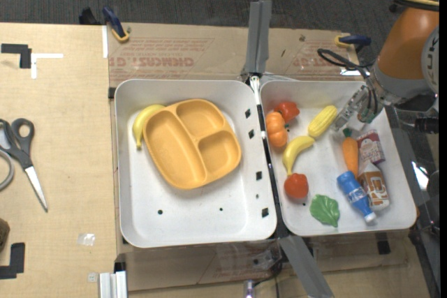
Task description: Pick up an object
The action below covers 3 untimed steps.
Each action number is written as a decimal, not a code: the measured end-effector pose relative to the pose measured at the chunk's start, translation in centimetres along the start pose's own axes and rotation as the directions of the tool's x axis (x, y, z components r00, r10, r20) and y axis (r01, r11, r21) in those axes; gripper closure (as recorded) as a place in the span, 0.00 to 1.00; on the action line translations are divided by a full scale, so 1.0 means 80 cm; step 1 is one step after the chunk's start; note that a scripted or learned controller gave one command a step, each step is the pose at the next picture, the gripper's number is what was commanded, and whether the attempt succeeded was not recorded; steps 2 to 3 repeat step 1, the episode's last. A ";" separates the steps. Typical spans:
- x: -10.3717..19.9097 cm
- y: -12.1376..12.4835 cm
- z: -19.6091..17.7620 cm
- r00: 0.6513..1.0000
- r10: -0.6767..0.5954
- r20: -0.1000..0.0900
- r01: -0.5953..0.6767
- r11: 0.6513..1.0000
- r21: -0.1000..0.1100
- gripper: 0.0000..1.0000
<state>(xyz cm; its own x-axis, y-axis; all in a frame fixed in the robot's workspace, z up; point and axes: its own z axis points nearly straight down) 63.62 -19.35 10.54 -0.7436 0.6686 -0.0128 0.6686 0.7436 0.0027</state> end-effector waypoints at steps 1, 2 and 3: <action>0.000 0.000 0.000 1.000 0.000 0.000 0.000 1.000 0.000 0.00; 0.000 0.000 0.000 1.000 0.000 0.000 0.000 1.000 0.000 0.00; 0.000 0.000 0.000 1.000 0.000 0.000 0.000 1.000 0.000 0.00</action>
